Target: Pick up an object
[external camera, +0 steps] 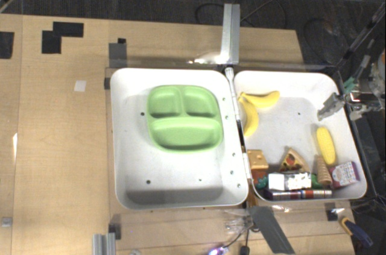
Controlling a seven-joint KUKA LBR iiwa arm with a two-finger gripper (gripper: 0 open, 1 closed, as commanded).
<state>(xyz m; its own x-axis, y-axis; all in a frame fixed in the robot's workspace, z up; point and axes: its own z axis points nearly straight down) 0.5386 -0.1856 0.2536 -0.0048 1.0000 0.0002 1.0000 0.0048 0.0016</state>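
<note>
The right bin [301, 82] holds a yellow banana [253, 108] at its upper left and a yellow corn cob [325, 145] at the right. Along its front lie a brown block [257, 161], a pizza-slice toy [294, 160], a white box [288, 181], a marker [301, 193], an ice-cream cone [323, 172] and a purple packet [345, 173]. My gripper [333, 106] hangs over the bin's right edge, just above and right of the corn cob, with nothing seen in it.
The left bin [129, 145] carries a green divided plate [183, 117]. A metal post [231, 34] stands behind the seam between the bins. The arm's body [365, 94] and cables crowd the far right.
</note>
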